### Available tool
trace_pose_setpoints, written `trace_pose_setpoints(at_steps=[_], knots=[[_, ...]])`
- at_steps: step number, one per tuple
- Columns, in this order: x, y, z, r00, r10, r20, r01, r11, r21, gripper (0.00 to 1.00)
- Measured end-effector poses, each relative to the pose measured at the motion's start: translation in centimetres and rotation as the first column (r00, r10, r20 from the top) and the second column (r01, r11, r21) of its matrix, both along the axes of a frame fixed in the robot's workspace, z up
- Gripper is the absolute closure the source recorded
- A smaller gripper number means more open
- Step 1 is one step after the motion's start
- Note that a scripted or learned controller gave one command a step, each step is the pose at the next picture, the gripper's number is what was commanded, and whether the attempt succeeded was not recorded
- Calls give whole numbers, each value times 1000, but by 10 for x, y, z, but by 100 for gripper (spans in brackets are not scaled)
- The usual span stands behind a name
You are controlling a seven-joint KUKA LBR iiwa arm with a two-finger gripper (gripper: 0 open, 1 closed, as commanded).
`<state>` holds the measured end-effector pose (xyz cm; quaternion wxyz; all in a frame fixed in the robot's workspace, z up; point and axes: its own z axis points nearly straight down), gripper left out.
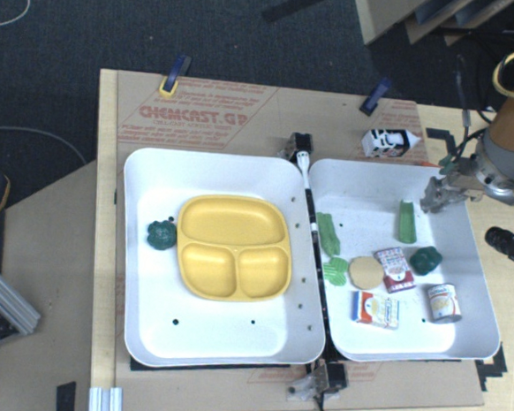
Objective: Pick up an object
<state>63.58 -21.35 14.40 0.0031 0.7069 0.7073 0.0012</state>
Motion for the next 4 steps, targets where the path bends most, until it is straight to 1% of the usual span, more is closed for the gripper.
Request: trace_pose_setpoints(at_steps=[2,3,4], knots=[[2,-3,85,1000,1,2,-1,1000,-1,100],[-3,58,90,1000,5,-6,-5,1000,5,100],[-9,110,78,1000,5,-9,-5,1000,6,100]])
